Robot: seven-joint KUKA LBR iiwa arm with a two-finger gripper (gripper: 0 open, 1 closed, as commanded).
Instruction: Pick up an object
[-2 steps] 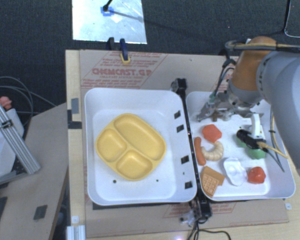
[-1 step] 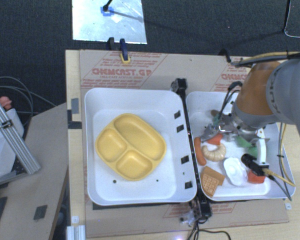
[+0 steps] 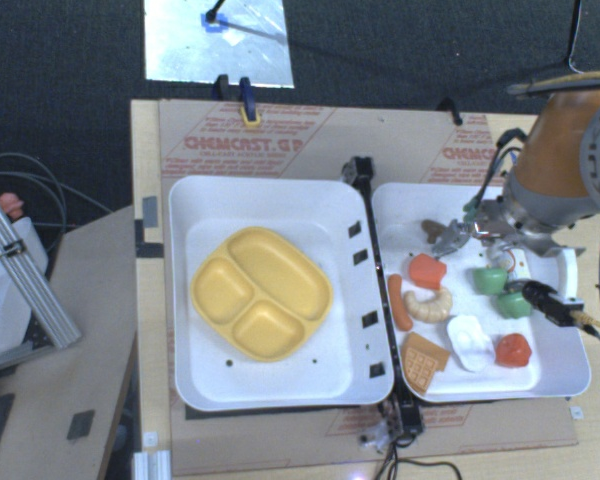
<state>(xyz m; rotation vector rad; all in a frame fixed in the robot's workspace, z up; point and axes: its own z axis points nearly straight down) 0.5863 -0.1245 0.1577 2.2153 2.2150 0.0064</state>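
The left bin (image 3: 180,298) holds a yellow divided plate (image 3: 261,292) with three compartments, lying flat near its middle. Across the black divider, the right bin (image 3: 560,373) carries the small toy foods: an orange sausage (image 3: 399,301) lies along its left wall, with a tan waffle (image 3: 424,360) below it near the lower edge. Just right of the sausage sits an orange-red block (image 3: 427,270), and beneath it a pale curved shrimp-like piece (image 3: 429,305). A white rounded piece (image 3: 469,342) rests beside the waffle, and a red piece (image 3: 513,349) lies to its right. Two green pieces (image 3: 502,290) sit close together in the middle right of the bin. The gripper (image 3: 462,232) reaches in from the upper right of the frame, low over the bin's upper part, its dark fingers tangled visually with a brownish shape there; whether they are spread or closed cannot be told, nor whether anything sits between them. The arm's grey and orange body (image 3: 570,158) covers the bin's upper right corner and is cut off by the frame edge.
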